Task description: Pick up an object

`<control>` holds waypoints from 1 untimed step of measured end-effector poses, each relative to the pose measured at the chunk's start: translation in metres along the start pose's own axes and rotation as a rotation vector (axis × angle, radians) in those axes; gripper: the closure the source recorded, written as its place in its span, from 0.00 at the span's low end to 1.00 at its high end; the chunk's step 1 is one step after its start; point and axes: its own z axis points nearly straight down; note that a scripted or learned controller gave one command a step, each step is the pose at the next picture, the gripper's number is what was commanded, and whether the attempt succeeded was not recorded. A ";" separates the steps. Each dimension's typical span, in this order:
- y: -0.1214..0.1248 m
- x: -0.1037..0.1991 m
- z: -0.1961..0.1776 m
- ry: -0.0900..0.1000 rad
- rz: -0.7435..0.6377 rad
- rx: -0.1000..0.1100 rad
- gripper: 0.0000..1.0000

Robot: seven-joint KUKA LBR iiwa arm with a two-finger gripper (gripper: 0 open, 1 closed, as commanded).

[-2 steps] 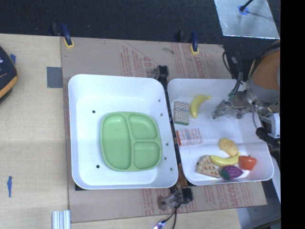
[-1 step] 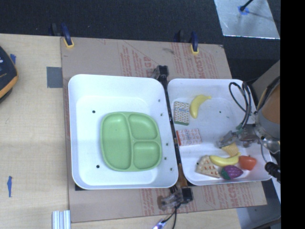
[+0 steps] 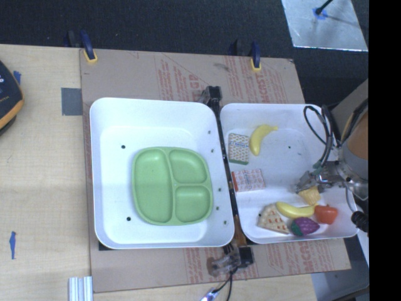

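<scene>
Room lies open across the upper right bin (image 3: 285, 115), while its lower edge is crowded. There the gripper (image 3: 311, 182) hangs just above a small yellow piece (image 3: 309, 197), beside a banana (image 3: 293, 209) and tomato (image 3: 326, 214). Whether its fingers are spread or closed cannot be made out.

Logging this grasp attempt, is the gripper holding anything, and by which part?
Cannot be told. The gripper sits low over a small yellow piece in the right bin, but no object shows between its fingers.
</scene>
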 end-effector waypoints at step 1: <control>0.039 0.100 -0.096 0.001 0.001 -0.003 1.00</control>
